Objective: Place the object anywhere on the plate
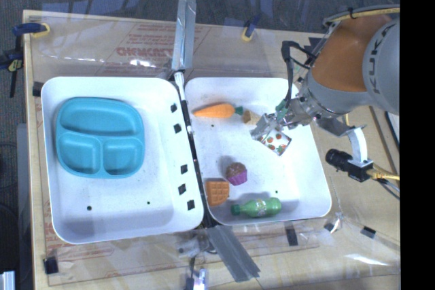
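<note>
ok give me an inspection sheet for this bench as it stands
surface: two white bins side by side on a bench
job's things: blue divided plate in the far-side bin; small spotted packet just under the gripper
clutter: carrot, muffin, waffle, green bottle in the arm-side bin
grippers: low over the arm-side bin, at the packet; grasp unclear
cables: black leads by the arm
surroundings: blue clamps on the bench edge
</note>
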Robot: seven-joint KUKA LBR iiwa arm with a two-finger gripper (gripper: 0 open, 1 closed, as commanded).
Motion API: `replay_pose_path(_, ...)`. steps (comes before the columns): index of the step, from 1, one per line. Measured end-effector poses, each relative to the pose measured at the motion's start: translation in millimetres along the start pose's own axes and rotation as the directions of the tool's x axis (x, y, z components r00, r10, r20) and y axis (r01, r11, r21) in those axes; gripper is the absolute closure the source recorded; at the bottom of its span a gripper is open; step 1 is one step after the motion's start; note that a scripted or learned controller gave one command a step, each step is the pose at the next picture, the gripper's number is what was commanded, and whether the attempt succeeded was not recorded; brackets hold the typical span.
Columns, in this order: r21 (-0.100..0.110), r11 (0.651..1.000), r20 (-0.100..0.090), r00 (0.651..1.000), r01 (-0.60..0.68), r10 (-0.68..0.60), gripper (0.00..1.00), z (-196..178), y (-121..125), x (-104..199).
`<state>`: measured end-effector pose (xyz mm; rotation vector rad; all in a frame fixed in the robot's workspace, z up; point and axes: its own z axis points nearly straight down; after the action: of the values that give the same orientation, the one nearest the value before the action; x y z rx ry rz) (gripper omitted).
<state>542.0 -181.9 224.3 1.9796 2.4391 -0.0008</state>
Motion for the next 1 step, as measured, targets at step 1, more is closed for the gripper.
replay_pose_path(1, 0.002, 0.992, -0.001, 0.992, 0.125, -0.125, 1.0, 22.5, 73.7, 44.4)
